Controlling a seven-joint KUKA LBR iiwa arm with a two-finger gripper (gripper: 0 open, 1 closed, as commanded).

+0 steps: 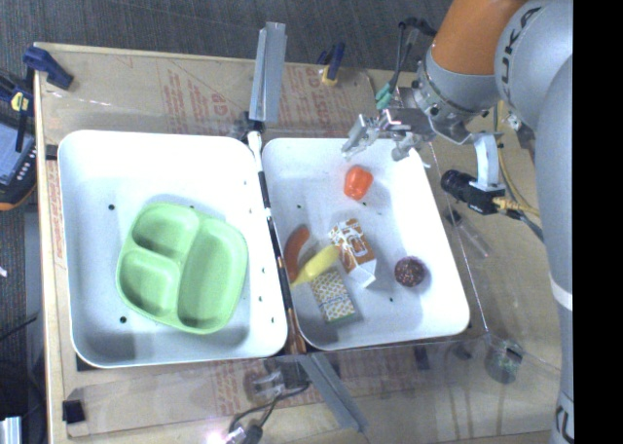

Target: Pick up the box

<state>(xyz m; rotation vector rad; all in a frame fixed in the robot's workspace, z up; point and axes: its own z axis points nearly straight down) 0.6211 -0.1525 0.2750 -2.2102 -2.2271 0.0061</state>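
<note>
- While the arm point(506, 33) reaches in from the right, its gripper point(380, 135) sits over the far edge of the right bin point(443, 267), with its two fingers spread apart and nothing between them.
- Box point(351, 245): a small carton with brown and white print, lying near the middle of the right bin, well apart from the gripper.
- Banana point(316, 264): yellow, just beside the box on its left; the two appear to touch.
- Sausage point(295, 247): reddish-brown, lying left of the banana near the bin's left wall.
- Packet point(334, 297): a flat patterned item just in front of the box and banana, close against both.
- Orange item point(358, 181): small and rounded, standing between the gripper and the box, nearer the gripper.
- Dark round item point(410, 272): right of the box, with a clear gap between them.
- Left bin point(88, 165): holds a green divided tray point(183, 268); it is well apart from the box.
- Access: the box is crowded on its left and near sides; its top and right side are free.
</note>
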